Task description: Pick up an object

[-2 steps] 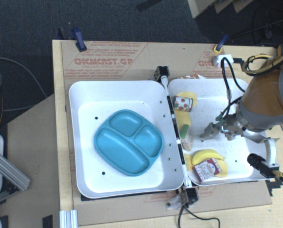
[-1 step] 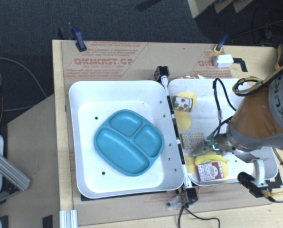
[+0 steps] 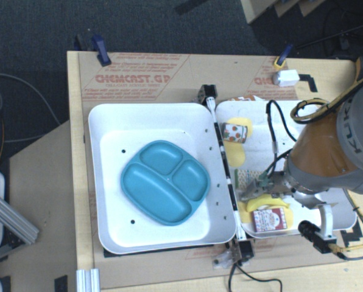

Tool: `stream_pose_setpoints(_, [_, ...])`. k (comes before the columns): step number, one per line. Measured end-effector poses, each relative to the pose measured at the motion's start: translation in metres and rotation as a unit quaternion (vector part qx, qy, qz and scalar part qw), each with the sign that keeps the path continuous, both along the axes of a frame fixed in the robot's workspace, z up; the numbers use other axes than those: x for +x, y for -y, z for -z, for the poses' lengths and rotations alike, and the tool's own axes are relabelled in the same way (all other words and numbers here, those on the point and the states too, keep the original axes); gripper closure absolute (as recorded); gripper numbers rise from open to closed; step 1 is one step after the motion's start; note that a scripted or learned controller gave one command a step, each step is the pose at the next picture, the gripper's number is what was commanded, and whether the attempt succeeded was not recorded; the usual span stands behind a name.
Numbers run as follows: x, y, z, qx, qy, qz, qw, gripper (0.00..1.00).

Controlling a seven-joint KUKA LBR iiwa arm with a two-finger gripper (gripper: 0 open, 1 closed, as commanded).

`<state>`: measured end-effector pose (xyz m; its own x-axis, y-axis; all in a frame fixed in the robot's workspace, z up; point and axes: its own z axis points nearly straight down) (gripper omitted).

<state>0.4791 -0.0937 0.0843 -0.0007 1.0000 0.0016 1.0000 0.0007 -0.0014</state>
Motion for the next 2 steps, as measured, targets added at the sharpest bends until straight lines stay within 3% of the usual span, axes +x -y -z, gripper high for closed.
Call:
stream_pose_setpoints(1, [0.000, 0.027, 0.000, -0.0013, 0.001, 0.001, 1.0000, 0.00])
stream_pose_setpoints(2, [0.000, 0.007, 0.000, -0.0002, 0.000, 0.000, 1.0000, 0.00])
